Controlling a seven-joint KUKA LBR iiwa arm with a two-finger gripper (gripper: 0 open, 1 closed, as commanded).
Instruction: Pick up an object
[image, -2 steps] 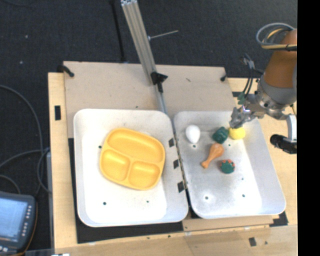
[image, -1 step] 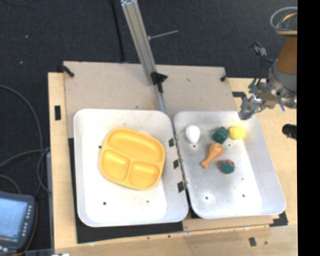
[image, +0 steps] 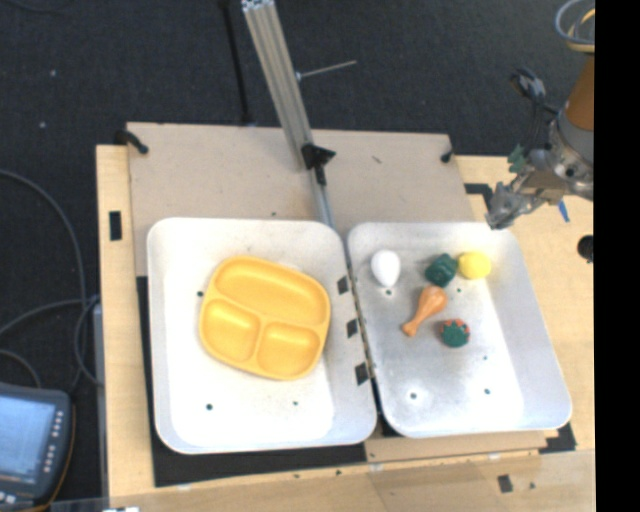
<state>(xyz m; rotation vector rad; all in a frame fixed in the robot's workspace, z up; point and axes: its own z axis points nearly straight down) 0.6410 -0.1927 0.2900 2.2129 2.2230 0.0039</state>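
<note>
Toys are all sitting in the right bin, five of them bunched in its upper half: one white egg, one dark green lumpy thing I can't really identify, one yellow ball or lemon just beside it, one orange drumstick-looking piece lying at a slant, and one green piece with a bit of red that's too small to name. Left bin has a single yellow divided tray, three compartments.

The arm is mostly cut off at the right edge, so you only get the orange band and wrist. Gripper hangs over the bench just beyond the right bin's top right corner, apart from all the toys. It's dark and blurry, so I honestly can't tell how it's set, but nothing seems to be in it.
</note>
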